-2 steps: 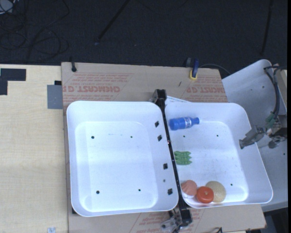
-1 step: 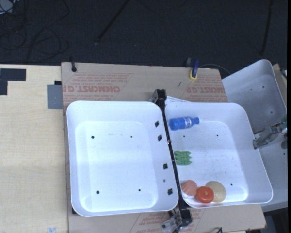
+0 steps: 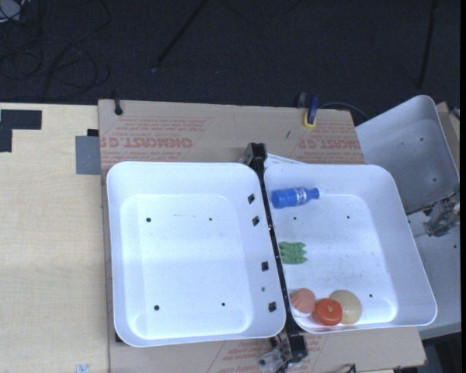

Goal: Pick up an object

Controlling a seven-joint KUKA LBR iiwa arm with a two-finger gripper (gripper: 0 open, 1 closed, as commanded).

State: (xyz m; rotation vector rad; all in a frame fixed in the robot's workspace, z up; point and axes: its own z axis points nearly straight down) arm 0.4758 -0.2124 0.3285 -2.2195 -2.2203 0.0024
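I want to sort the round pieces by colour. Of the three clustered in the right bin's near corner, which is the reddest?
The middle one, bright red-orange. The piece on its left is pale pink; the one on its right is cream.

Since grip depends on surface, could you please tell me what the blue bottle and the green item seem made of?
Blue bottle: probably smooth plastic, given its even colour and paler cap. Green item: matte and ridged, perhaps soft plastic or rubber; too small to tell.

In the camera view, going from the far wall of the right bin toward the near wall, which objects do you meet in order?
Blue bottle → green pea pod toy → the near-corner cluster: pink round piece, tan round piece and red round piece, too close together to order.
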